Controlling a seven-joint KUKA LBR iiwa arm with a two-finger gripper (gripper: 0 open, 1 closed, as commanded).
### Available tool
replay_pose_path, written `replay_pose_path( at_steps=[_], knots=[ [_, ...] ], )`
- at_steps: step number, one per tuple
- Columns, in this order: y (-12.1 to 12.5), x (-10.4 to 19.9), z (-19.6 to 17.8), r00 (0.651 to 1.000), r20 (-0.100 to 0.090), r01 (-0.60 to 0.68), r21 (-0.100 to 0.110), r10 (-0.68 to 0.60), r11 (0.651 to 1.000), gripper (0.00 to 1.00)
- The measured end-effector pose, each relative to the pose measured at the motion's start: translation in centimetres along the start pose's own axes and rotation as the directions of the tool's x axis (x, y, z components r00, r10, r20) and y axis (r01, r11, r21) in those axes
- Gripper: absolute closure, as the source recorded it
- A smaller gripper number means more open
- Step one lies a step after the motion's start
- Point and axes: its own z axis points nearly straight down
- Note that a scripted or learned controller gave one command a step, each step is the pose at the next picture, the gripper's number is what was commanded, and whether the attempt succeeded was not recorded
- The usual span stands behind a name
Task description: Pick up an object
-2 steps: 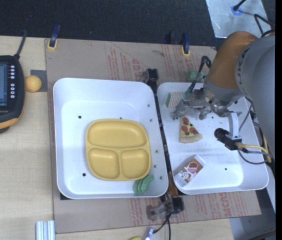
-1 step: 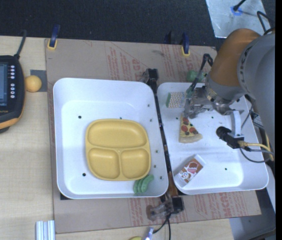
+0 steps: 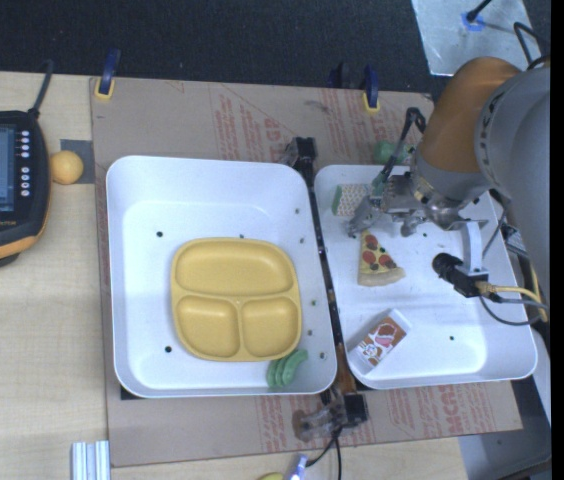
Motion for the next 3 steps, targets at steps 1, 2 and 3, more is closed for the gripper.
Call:
replay_pose_path(
  at_steps=[1,2,3],
  knots=[
    [0.0,0.0,-1.0,1.000,0.000,0.003,0.000,-0.003,1.000,1.00],
    [0.0,0.0,-1.0,1.000,0.000,0.004,0.000,-0.004,1.000,0.00],
    [0.6,-0.4,2.1,1.000,0.001,-0.005,0.000,0.005,1.000,0.00]
  ],
)
